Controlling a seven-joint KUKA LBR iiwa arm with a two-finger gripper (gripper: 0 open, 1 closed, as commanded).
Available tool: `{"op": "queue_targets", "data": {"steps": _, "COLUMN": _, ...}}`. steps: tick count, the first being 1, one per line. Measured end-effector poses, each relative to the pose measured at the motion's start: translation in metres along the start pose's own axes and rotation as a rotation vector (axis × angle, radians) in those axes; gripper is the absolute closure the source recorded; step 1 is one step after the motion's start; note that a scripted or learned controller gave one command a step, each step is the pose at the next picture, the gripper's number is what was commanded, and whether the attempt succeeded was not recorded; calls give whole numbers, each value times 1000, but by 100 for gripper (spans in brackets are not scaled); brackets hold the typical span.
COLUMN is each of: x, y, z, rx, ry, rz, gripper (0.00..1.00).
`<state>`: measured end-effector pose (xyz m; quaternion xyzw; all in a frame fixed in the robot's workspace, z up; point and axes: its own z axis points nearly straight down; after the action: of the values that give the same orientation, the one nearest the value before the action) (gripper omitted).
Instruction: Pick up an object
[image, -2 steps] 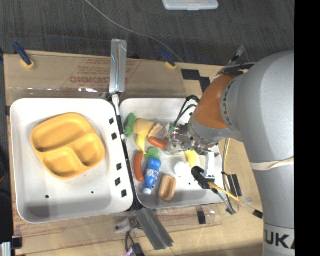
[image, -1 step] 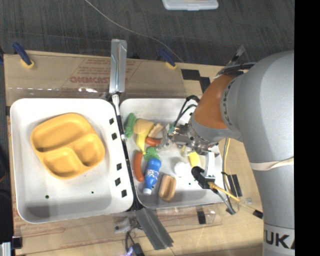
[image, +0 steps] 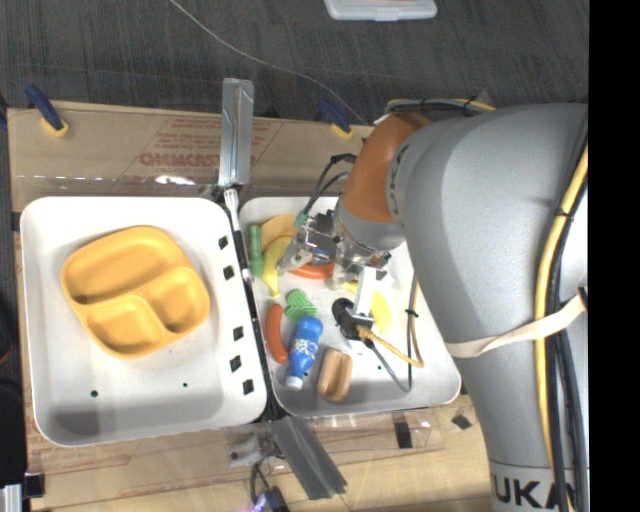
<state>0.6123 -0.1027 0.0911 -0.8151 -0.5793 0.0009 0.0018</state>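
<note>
Arm (image: 480, 200) reaches down into the right bin (image: 440, 375). Gripper (image: 322, 250) sits low among the toys; whether it is clenched or released cannot be told, and nothing shows as grasped. Banana (image: 276, 245) just left of the gripper, touching or nearly so. Green piece (image: 298, 302) just below it. Blue bottle (image: 303, 350) further below, brown bread roll (image: 335, 375) beside the bottle. Orange carrot (image: 276, 332) left of the bottle. Yellow tray (image: 135, 290) well apart, in the left bin (image: 60, 400).
</note>
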Motion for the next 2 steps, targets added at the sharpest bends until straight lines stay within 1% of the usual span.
{"op": "queue_targets", "data": {"steps": 1, "x": -24, "y": -68, "z": 1, "rx": 2, "ry": -1, "rz": 38, "gripper": 0}}
{"op": "queue_targets", "data": {"steps": 2, "x": -1, "y": -6, "z": 0, "rx": 0, "ry": -1, "rz": 346, "gripper": 0}}
